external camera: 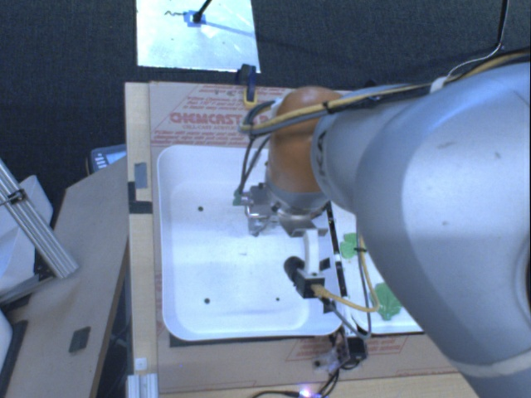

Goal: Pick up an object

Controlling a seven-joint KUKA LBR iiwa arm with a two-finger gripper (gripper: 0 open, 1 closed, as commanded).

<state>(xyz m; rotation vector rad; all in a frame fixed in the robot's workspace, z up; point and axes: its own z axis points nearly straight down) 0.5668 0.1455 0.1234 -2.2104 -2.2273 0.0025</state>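
My gripper (255,215) hangs over the upper right part of the left white bin (187,247), below the orange wrist band. Nothing shows between or under it. Two green objects lie in the right bin: one (352,245) just beside the divider and another (387,299) nearer the front edge. The grey arm covers most of the right bin.
The bench's cardboard rim (199,114) runs along the back of the bins. A wooden side table (79,247) and a metal rail (33,226) stand to the left. A yellow cable (357,303) loops over the divider near the front.
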